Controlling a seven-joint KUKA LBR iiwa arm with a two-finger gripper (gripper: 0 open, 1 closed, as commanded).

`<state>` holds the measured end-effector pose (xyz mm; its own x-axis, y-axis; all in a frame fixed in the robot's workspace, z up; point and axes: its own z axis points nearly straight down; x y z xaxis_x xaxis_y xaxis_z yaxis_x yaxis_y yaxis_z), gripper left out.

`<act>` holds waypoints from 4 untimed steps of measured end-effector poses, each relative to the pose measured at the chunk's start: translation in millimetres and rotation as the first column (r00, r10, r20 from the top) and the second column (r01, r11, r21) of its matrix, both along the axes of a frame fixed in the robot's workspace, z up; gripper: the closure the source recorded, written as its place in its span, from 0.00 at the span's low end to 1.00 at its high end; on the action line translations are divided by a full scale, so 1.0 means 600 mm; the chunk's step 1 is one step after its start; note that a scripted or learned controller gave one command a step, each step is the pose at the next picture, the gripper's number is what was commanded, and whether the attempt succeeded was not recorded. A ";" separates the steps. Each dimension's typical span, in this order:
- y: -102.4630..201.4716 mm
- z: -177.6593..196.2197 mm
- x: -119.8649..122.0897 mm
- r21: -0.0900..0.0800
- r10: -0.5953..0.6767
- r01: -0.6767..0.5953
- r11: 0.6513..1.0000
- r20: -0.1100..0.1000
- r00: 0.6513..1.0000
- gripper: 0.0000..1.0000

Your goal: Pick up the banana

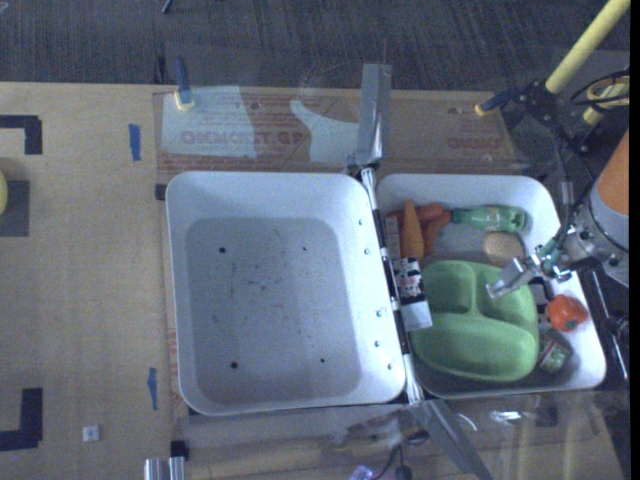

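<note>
Clutter explains most of what I see: the loaded bin (592, 360), the one on the arm's side, is packed, so the long things have ended up along its walls while a green plate (470, 343) takes the floor. My best reading of the banana (412, 233) is the yellow-orange elongated piece against the wall this bin shares with the other bin (270, 190). Its colour runs orange, so I take that as a judgement, not a certainty. It lies flat with its long axis along that wall, one end toward the far rim and the other toward a small bottle (411, 290) lying just below it in the same line. A redder piece (435, 215) lies just beside its far end, and a green bottle (490, 217) lies crosswise along the far wall. The gripper (508, 280) hangs over the plate's far compartment, apart from the banana, with the arm (615, 208) reaching in behind it. I cannot tell whether the gripper is open or closed, and I see nothing held in it. A grasp would probably need to close across the banana's short width, and the wall crowds one side.
</note>
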<state>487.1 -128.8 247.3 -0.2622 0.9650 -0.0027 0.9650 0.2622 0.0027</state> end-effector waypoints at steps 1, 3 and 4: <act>0.021 -0.249 -0.005 -0.001 0.150 -0.150 0.989 0.012 0.989 0.00; 0.201 -0.102 -0.005 -0.001 0.069 -0.069 0.998 0.003 0.998 1.00; 0.200 -0.103 -0.006 -0.002 0.068 -0.068 0.998 0.001 0.998 0.00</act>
